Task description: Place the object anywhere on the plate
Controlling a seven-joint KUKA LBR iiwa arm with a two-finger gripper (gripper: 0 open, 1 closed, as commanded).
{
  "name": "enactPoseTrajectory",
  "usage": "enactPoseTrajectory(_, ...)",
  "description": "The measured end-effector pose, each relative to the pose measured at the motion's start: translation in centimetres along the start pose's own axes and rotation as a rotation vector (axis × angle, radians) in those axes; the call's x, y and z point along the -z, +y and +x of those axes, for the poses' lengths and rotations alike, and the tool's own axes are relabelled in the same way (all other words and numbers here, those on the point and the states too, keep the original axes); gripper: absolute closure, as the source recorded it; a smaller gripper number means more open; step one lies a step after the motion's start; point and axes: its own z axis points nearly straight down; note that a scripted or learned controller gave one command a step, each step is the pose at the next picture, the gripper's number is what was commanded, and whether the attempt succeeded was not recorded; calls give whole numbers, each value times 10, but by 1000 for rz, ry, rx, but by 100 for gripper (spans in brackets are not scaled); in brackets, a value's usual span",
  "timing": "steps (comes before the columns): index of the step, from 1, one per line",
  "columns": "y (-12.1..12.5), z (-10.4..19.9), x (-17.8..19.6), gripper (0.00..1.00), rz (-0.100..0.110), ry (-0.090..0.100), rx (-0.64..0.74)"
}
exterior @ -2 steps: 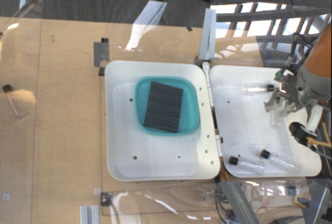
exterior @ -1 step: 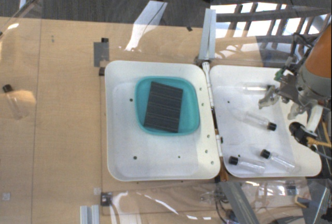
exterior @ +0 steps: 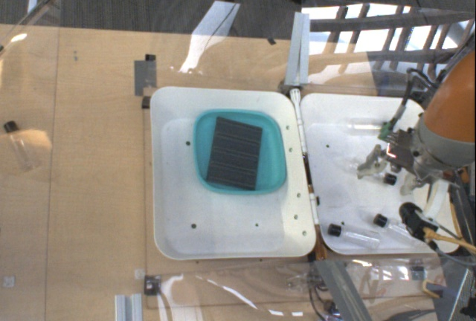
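Camera view: dark ribbed block (exterior: 236, 154) lay flat on teal plate (exterior: 275, 163) in left bin (exterior: 171, 186). End effector (exterior: 375, 161) hovered over right bin (exterior: 335, 126), finger spread unclear. Two small vials (exterior: 353, 235) near right bin's front edge.

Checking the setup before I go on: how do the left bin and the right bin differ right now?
The left bin holds a teal plate with a dark ribbed block lying flat on it; the right bin holds small clear vials with black caps scattered on its floor. The hand is over the right bin, not the left bin. Both are shallow, white and side by side.
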Motion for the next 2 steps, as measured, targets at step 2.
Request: enactPoseTrajectory(2, 2, -19, -103, 0, -1, 1, -531)
